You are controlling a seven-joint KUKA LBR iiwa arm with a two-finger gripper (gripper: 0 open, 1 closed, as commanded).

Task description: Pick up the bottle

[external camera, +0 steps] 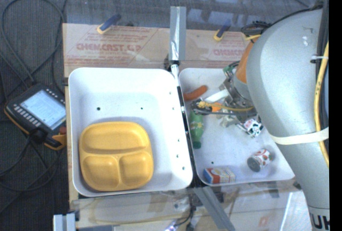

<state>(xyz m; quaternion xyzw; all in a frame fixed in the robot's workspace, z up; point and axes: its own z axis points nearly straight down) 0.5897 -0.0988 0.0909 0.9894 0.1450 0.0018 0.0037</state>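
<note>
- In the right bin (278,174), against its left wall, lies the bottle (196,127): green, slim, on its side, its long axis running along the wall
- My gripper (227,108) is low over the middle of that bin, just beside the bottle's upper end and to its right; I cannot tell from this slant how the gripper is set, and nothing shows in its grip
- Close around the gripper lies clutter: an orange-red stick (194,91) near the bin's top left corner and a black-and-white spotted piece (254,127) to the right
- Nearer the front edge sit a small can (259,160) and a little red-and-white carton (219,175), both well apart from the bottle
- The left bin (107,83) bears a yellow divided tray (116,155), no part of this job
- The bottle looks like light plastic, I judge: stiff enough to clamp, but smooth and round, so it may roll or squirt out under a pinch
- The best hold, I reckon, is across the middle of the body, square to its length, not at the tapering neck
- The wall touching its left side is the trouble: one side of my gripper has little room there, so I may need to nudge the bottle clear first
</note>
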